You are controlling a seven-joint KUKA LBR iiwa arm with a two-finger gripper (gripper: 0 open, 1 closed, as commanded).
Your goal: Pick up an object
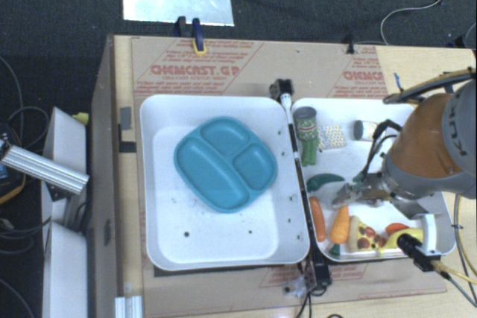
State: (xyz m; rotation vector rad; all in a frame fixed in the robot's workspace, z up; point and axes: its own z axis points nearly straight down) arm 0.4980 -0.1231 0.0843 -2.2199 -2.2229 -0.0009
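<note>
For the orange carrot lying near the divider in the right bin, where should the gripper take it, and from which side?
Grip the carrot across its middle, coming straight down from above. It lies flat and long, roughly along the divider, so the fingers should likely close across its narrow width, away from the bin wall.

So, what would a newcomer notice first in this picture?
The blue divided plate lies alone in the middle of the left bin. The right bin is crowded with toy food, such as a carrot and a pizza slice, with the grey and orange arm above it.
</note>
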